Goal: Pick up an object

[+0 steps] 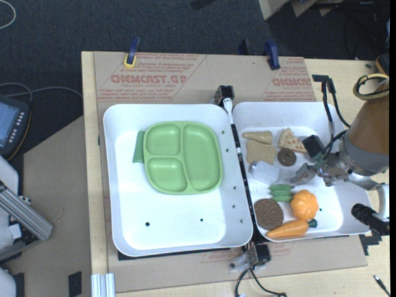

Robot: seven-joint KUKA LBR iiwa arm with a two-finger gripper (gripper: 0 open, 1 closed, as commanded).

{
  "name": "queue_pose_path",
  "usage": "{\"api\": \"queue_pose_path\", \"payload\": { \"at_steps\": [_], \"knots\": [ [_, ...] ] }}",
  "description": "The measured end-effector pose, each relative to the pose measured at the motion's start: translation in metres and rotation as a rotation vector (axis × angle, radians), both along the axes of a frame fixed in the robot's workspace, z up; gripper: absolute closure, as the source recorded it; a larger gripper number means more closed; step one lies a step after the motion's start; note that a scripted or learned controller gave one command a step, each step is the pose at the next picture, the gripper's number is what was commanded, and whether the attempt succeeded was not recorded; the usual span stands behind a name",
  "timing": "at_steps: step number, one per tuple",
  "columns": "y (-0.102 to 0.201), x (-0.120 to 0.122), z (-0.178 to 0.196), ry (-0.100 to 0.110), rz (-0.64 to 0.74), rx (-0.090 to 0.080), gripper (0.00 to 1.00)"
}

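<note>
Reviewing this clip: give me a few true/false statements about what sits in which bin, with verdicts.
1. The green divided plate lies in the left bin. True.
2. The carrot lies in the left bin. False: it lies in the right bin, near its front edge.
3. The small orange pumpkin is beside the carrot. True.
4. The green plate has toys in its compartments. False: nothing lies in them.

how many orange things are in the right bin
2. A round orange fruit sits near the front of the right bin, and a carrot lies just in front of it along the front wall. The arm covers part of the bin, so more may be hidden.
</note>
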State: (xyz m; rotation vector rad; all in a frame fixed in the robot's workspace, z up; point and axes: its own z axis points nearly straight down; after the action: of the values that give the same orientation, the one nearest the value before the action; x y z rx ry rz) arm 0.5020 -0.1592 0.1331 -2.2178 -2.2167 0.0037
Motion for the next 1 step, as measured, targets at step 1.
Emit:
{"api": "queue_pose_path", "payload": {
  "at_steps": [1],
  "knots": [
    [-0.0002, 0.0044, -0.0452, -0.016, -0.001, -0.002, 0.00]
  ]
}}
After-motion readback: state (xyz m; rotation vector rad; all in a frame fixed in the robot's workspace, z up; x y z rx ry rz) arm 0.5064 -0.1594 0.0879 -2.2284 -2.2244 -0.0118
